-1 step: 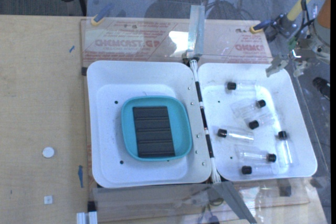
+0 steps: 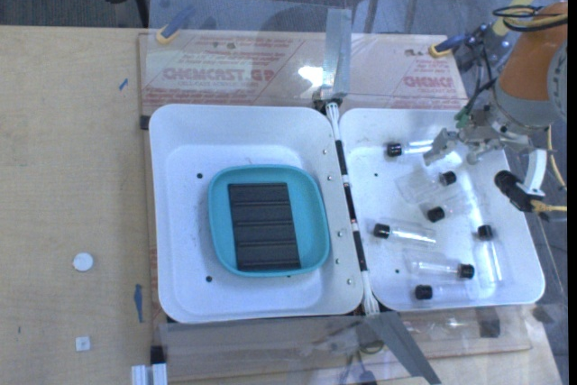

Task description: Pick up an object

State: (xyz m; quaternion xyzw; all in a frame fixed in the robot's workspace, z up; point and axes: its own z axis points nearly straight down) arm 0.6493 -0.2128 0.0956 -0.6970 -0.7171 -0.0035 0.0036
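Clear capped vials [image 2: 407, 234] were scattered across the right bin [image 2: 527, 288], nearest the camera. A slip was judged likely, since the vials were thin and could roll. The gripper [image 2: 448, 146] was positioned above the bin's far edge; its opening could not be determined.

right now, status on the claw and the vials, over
Claw low over right bin's far side, grip unreadable. Clear black-capped vials scattered loose in that bin. Teal tray sits in left bin, out of the way.
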